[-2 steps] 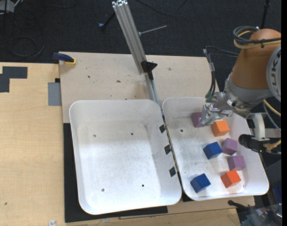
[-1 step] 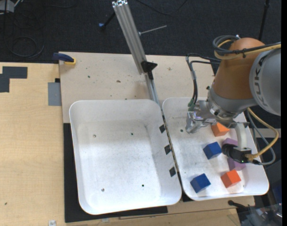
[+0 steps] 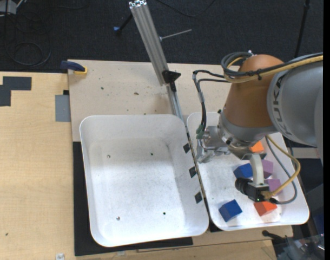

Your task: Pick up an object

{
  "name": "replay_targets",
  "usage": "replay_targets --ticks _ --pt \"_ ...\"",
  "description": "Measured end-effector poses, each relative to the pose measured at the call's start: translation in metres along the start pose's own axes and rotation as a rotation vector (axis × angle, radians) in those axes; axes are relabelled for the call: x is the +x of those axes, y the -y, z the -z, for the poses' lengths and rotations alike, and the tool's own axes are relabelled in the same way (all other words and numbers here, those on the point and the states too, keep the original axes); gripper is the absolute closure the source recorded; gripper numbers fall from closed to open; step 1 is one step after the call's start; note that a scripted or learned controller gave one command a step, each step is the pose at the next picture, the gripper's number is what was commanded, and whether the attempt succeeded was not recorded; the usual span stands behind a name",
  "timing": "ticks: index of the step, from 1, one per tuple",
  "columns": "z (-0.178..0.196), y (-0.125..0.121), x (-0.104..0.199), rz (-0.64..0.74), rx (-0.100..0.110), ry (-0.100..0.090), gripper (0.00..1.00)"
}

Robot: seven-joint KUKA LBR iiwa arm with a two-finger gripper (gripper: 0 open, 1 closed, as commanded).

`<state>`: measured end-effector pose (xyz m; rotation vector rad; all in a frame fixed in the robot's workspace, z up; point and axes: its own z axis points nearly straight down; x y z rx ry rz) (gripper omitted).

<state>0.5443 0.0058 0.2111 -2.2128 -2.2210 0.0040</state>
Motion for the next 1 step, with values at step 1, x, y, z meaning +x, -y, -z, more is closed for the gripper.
replay_targets --ticks 1 --pt "-0.0016 0.0235 0.0535 0.001 0.0 0.0 1.0"
